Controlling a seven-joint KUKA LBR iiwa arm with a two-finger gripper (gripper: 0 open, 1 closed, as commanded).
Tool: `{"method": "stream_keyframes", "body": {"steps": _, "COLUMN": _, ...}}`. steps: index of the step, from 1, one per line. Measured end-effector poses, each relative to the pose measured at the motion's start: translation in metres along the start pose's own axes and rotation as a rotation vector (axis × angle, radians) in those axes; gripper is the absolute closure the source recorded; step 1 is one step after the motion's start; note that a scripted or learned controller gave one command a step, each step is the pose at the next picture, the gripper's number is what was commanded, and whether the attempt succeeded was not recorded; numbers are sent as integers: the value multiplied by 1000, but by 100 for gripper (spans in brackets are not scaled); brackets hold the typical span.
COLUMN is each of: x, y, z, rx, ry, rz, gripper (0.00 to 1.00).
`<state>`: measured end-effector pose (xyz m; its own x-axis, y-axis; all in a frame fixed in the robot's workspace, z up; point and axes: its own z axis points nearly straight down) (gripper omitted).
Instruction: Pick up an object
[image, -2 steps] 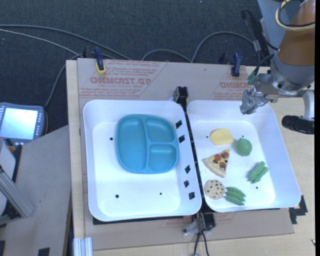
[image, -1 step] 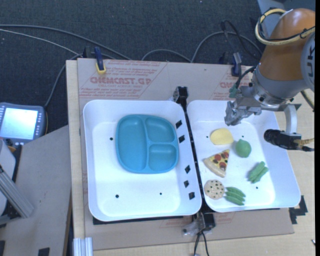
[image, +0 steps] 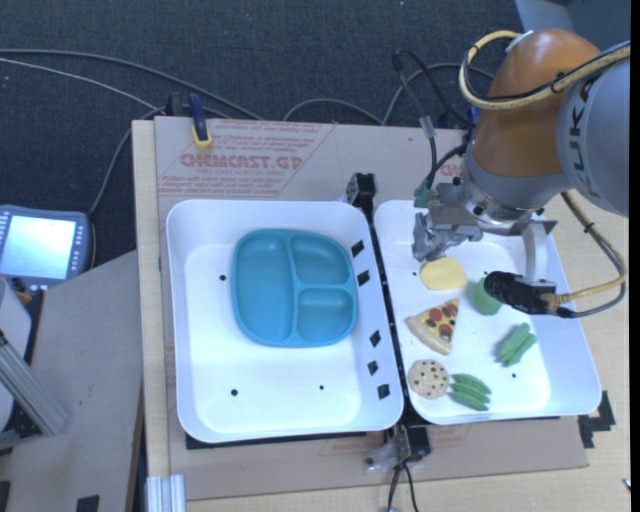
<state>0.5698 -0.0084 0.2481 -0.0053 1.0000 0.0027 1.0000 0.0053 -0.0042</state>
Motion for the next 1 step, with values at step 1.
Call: {"method": "stream_keyframes", "body": {"steps": 1, "x": 56, "y": -26, "z": 0, "rx": 0, "ry": 1, "rz": -1, "gripper": 100}}
